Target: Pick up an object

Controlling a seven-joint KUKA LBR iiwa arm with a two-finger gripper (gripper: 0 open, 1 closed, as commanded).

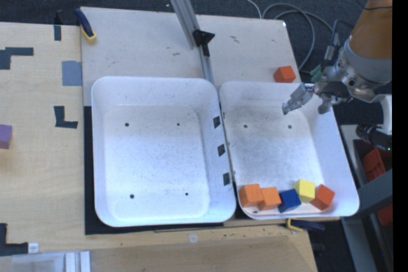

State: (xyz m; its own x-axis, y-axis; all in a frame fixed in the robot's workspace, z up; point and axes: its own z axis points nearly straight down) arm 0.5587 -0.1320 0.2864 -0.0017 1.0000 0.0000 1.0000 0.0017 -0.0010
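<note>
The two-finger claw [308, 100] is being held open, gripping nothing, over the right shallow white bin's [331, 137] upper edge; small orange [250, 193], blue [289, 199], yellow [305, 189] and red-orange [324, 195] blocks are lying along its near wall; no legible writing is being shown

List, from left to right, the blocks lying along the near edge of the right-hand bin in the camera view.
orange block → second orange block → blue block → yellow block → red-orange block
</note>
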